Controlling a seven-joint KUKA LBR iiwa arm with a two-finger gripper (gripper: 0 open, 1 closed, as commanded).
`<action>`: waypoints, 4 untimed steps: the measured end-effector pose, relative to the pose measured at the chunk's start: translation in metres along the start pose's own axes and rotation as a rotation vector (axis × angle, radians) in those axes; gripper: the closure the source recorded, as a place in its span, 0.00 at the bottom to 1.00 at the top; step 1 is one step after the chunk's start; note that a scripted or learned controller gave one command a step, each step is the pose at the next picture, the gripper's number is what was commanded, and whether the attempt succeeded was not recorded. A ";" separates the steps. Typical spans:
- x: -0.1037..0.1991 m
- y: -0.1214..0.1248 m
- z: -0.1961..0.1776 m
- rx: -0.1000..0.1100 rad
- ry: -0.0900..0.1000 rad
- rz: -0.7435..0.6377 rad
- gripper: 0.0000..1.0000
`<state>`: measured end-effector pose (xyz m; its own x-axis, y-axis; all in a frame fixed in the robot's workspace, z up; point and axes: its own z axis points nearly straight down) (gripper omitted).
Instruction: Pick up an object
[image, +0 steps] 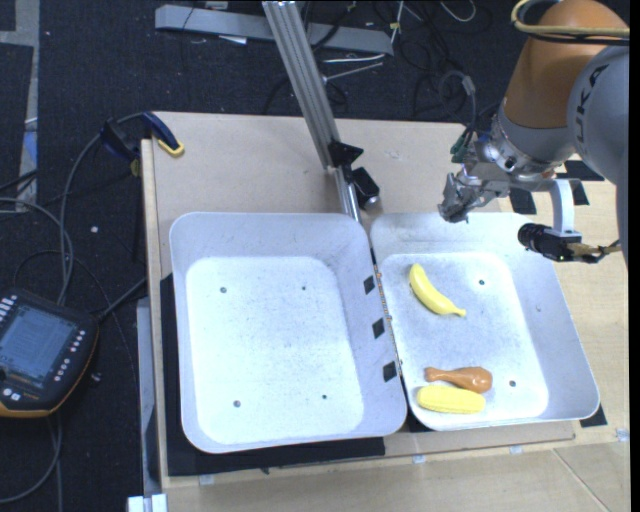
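Three toy foods in the right bin

A yellow banana (435, 292) lies slanted near the bin's middle; well apart, at the front edge, a brown drumstick (461, 377) lies flat, touching a stubby yellow corn-like piece (450, 400) just in front of it.

A grey robot arm (600, 90) with a broad orange band, dark lettering on its casing, and a metallic gripper (458, 208).

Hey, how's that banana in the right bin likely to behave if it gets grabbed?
The banana looks like smooth moulded plastic, so probably stiff, light and somewhat slippery. Its curved shape may let it swivel or rock when nudged on the right bin.
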<state>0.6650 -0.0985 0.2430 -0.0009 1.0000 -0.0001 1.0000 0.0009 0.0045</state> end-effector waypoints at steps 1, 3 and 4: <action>0.000 0.000 -0.014 0.003 0.000 0.001 1.00; 0.106 0.002 -0.007 0.005 0.001 -0.004 1.00; 0.157 -0.019 -0.010 0.005 0.001 -0.003 1.00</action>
